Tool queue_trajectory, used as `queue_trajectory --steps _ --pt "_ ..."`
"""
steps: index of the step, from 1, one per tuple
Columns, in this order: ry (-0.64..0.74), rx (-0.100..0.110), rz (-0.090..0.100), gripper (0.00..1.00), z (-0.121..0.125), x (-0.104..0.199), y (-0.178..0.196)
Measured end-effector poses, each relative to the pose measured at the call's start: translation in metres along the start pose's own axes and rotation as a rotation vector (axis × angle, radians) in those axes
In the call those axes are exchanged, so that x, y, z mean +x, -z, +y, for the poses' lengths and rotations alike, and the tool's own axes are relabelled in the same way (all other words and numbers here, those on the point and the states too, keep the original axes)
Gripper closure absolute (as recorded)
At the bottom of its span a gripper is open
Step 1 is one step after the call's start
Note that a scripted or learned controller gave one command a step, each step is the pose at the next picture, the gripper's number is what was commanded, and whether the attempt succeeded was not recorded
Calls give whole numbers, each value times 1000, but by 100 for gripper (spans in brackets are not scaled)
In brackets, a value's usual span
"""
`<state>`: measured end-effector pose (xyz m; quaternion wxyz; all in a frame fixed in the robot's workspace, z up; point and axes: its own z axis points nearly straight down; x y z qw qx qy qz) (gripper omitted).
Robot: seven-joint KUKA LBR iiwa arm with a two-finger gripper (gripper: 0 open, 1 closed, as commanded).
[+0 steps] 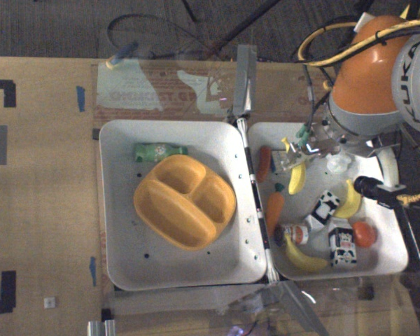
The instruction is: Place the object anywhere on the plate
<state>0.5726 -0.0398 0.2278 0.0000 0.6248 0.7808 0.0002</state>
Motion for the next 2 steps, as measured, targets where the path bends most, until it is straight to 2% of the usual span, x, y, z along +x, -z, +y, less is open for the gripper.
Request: queue_trajectory --steps 1,2 --pt "0 0 0 0 0 0 0" --pt "95 0 -1 0 103 30 38"
